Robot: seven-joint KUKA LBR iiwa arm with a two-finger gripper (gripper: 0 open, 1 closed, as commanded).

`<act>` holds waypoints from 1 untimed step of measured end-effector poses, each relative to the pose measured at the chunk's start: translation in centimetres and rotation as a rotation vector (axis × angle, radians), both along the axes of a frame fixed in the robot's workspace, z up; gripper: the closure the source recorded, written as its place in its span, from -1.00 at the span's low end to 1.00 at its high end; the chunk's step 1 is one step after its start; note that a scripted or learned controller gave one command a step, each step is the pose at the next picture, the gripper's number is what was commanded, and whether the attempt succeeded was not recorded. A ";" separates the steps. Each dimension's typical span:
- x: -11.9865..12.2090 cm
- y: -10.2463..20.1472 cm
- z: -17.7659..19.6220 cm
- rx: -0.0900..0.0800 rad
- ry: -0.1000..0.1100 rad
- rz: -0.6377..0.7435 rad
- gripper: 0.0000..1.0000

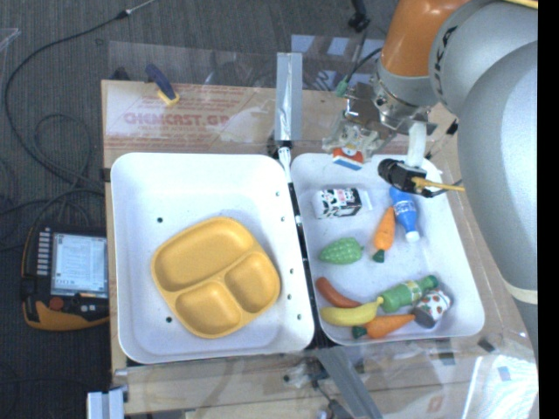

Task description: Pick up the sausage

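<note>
camera view: gripper [355,140] at right bin's [463,260] far edge, finger state cannot tell; sausage [335,294] near front, beside banana [351,314]. approach lengthwise, clear of banana.

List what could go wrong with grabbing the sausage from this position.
1. The sausage lies at the near end of the right bin, pressed against the banana, so the jaws may catch both.
2. It sits close to the bin's left wall, so one jaw may have little room on that side.
3. The gripper hangs over the far end, so its path crosses the milk carton and green fruit.
</note>
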State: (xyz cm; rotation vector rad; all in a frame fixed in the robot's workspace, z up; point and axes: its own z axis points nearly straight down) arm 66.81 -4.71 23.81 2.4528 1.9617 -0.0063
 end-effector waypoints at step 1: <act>0.0 0.8 2.9 -0.001 -0.001 0.064 1.00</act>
